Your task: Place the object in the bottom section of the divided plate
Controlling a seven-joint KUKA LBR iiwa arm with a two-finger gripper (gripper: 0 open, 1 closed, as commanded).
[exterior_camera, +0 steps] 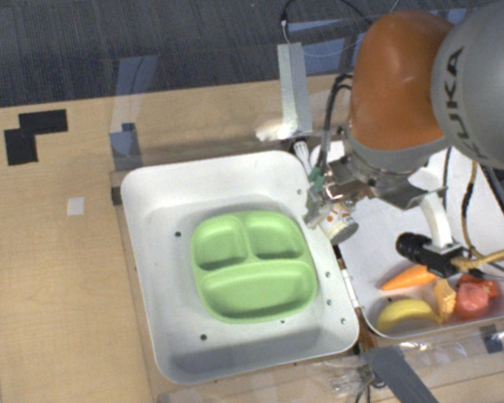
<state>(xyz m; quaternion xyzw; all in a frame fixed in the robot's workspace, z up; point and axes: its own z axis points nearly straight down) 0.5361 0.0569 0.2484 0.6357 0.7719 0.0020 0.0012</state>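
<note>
A green divided plate [253, 265] sits in the left bin [161, 258] at frame centre, its sections bare. Just right, the gripper [327, 208] hangs over the bins' shared edge; its jaw state cannot be told. A carrot [407, 279], banana [405, 314] and red fruit [476, 296] lie in the right bin [501, 213], lower right.

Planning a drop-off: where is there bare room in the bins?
All sections of the green divided plate lie bare, as does the left bin floor beside it. The right bin's lower corner is crowded: carrot, banana.
</note>
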